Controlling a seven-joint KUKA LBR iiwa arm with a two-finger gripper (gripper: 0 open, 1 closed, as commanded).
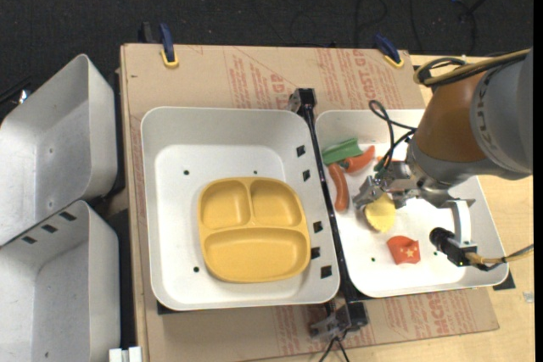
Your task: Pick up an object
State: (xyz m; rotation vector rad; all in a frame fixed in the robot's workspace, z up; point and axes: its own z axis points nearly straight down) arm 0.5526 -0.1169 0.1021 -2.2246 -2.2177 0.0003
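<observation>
Down in the right shallow white bin (488,216), a small pale-yellow rounded object (381,215) lies near the middle of the floor, and the metal two-finger gripper (374,193) sits right at its upper-left edge, touching or nearly touching it. Whether the gripper is open or closed on the yellow piece cannot be told from this slant; the wrist hides that.

Just left of the yellow object lies an orange-red sausage-shaped toy (340,186), running lengthwise close to the bin's left wall. Above it a green flat block (341,151) rests tilted, with a short red-orange curved piece (363,158) touching its right end. Below and to the right of the yellow object sits a small red block with a yellow mark (405,250), apart from the others.

The grey arm with its orange band (458,131) reaches in from the right, over the bin's upper right part, trailing black cables.

The left shallow white bin (161,208) holds a yellow plastic divided tray with three compartments (253,229), lying flat near its middle. Both bins rest on a brown cardboard-covered bench (229,72).
</observation>
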